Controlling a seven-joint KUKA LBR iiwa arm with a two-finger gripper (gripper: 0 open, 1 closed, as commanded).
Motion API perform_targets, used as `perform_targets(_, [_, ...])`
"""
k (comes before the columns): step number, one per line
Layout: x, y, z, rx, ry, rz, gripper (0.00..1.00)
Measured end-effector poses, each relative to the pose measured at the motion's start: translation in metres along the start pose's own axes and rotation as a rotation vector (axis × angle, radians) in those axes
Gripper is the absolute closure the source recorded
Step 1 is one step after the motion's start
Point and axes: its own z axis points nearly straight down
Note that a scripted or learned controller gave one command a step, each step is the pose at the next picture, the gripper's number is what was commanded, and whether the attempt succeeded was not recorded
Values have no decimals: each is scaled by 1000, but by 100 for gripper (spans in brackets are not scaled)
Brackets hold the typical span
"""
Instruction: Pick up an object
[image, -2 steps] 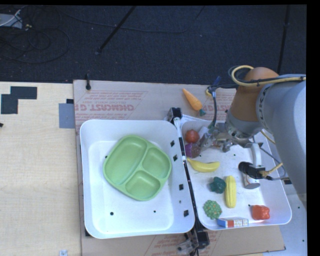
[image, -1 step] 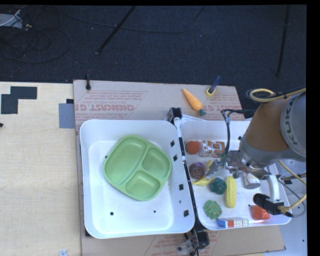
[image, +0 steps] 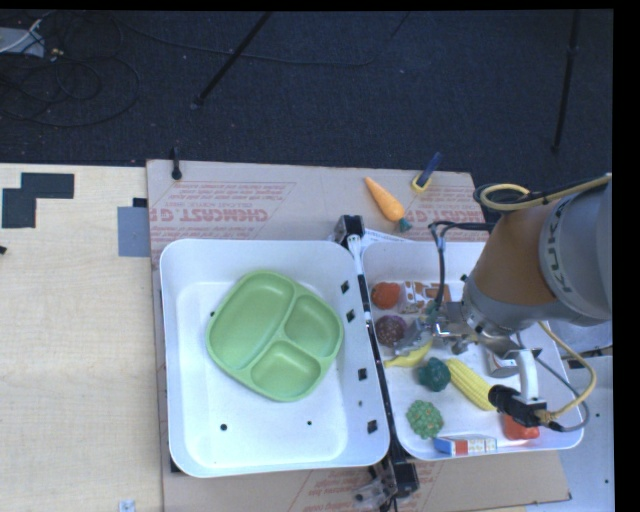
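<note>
— Green divided plate (image: 276, 336) lies alone in the left white bin (image: 190, 420). What about the right one?

— I see small toy foods in the right bin (image: 560, 437): a corn cob (image: 468, 382), a dark green broccoli (image: 433, 375), an orange tomato (image: 386, 295). My arm (image: 535, 262) hangs above them, gripper (image: 440, 325) near the corn; I cannot tell its state.

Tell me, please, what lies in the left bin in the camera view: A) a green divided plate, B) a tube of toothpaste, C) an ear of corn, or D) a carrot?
A: the green divided plate rests tilted on the floor of the left bin, while the corn lies in the right bin.
</note>
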Motion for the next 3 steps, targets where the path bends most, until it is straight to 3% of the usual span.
perform_targets(1, [-8, -35, -1, -3, -6, 1, 0])
perform_targets(2, [-44, 13, 8, 10, -8, 1, 0])
perform_targets(3, [-2, 38, 9, 11, -7, 1, 0])
